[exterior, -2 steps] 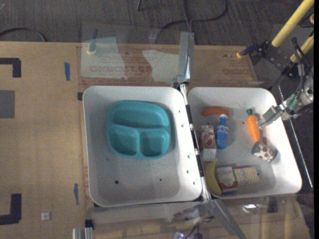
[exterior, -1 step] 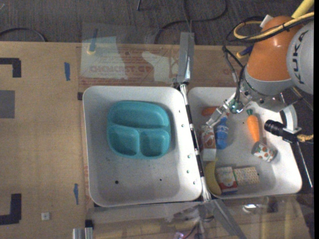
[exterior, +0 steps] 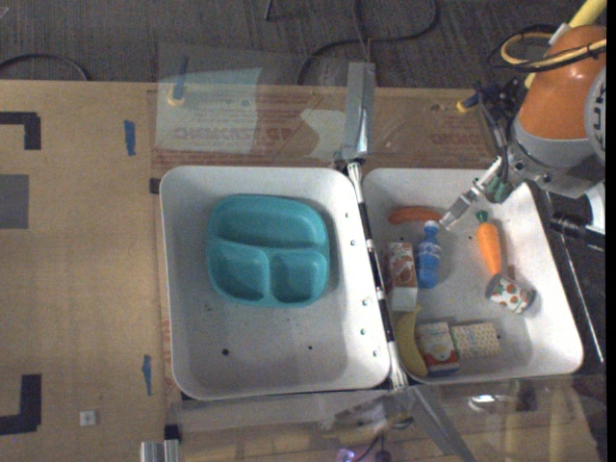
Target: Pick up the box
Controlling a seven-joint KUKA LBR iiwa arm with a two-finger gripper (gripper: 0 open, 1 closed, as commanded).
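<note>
Arm enters from upper right of frame, orange band at the top right corner. Jaws (exterior: pixel 452 217) sit over the upper middle of the right bin (exterior: pixel 563 349), just above the blue bottle (exterior: pixel 429 256) and beside the sausage (exterior: pixel 418 215). Can't tell if jaws are apart or together; nothing visibly held. Box (exterior: pixel 438 346) lies at the lower left of the right bin, next to the banana (exterior: pixel 411 345) and the waffle-like block (exterior: pixel 477 339). Carrot (exterior: pixel 491 246) and patterned cup (exterior: pixel 510 295) to the right. Carton (exterior: pixel 401 264) along the bin's left wall. Teal divided plate (exterior: pixel 270 249) in the left bin (exterior: pixel 188 354).
</note>
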